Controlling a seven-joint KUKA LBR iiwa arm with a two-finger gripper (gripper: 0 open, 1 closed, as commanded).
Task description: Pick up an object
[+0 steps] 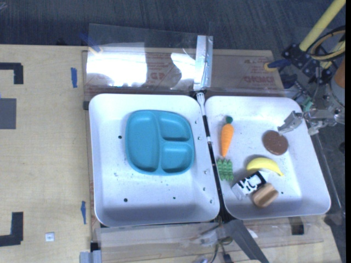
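White right bin [307, 201] holds yellow curved banana [264, 166].

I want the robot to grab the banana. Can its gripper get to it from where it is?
Probably yes. The gripper sits over the right bin's upper right part, and the banana lies uncovered just below the brown disc. Nothing lies on top of it, though the black-and-white block sits close by.

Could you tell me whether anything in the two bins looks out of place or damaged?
Nothing looks damaged or spilled. The blue divided plastic tray lies flat in the left white bin, slightly askew. In the right white bin, the toy foods lie scattered loosely.
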